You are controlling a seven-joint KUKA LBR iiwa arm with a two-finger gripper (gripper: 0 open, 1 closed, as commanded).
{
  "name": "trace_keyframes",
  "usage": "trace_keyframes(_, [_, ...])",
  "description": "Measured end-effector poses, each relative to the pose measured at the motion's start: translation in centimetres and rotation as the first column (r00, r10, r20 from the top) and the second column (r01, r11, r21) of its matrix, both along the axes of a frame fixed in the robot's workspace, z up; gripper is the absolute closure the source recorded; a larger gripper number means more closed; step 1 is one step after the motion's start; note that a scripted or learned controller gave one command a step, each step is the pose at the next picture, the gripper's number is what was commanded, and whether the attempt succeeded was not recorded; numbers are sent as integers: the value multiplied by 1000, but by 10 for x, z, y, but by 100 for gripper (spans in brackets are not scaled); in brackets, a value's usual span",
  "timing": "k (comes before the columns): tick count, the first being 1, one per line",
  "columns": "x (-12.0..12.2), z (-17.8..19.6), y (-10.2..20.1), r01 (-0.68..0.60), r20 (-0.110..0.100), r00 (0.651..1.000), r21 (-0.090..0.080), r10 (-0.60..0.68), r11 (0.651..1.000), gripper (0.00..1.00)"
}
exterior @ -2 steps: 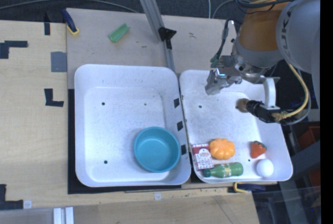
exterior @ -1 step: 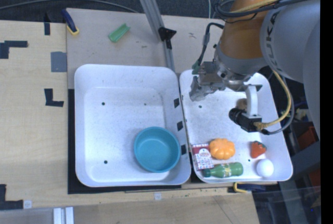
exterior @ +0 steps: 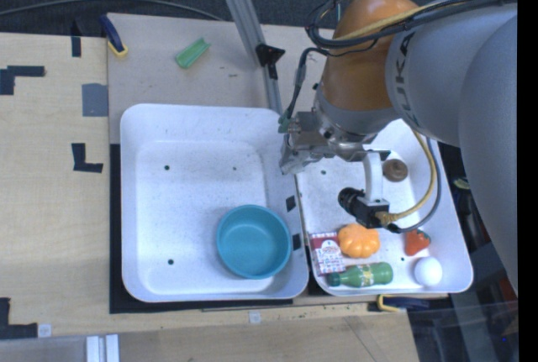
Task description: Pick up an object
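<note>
— Where is the gripper (exterior: 293,156)?
— Over the left edge of the right bin (exterior: 326,199), just by the wall it shares with the left bin (exterior: 181,184).
— Is it spread apart or pinched together?
— I can't tell. The big grey arm (exterior: 471,75) sits on top of it and hides its tip.
— What is near it?
— The things to pick up lie at the front of the right bin, away from the gripper. There is an orange pumpkin (exterior: 359,241), a red and white packet (exterior: 326,252) just beside it on the left, and a green bottle (exterior: 361,275) lying flat in front of both.
— Anything else?
— A white ball (exterior: 429,271) in the front right corner, a small red thing (exterior: 416,243) just behind it, and a brown round thing (exterior: 394,170) farther back. The red one is too small to name.
— And the left bin?
— A blue bowl (exterior: 252,241) sits by its front right corner, near the shared wall.
— And outside the bins?
— A green block (exterior: 192,53) lies on the bench (exterior: 50,184), well apart. The arm covers the back of the right bin.
</note>
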State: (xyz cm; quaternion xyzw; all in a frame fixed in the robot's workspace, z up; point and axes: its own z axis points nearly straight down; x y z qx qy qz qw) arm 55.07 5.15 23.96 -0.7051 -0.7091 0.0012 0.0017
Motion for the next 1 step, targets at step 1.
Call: trace_keyframes(1, [-22, -15, 48, 0, -1, 1000, 0, 0, 1000, 100])
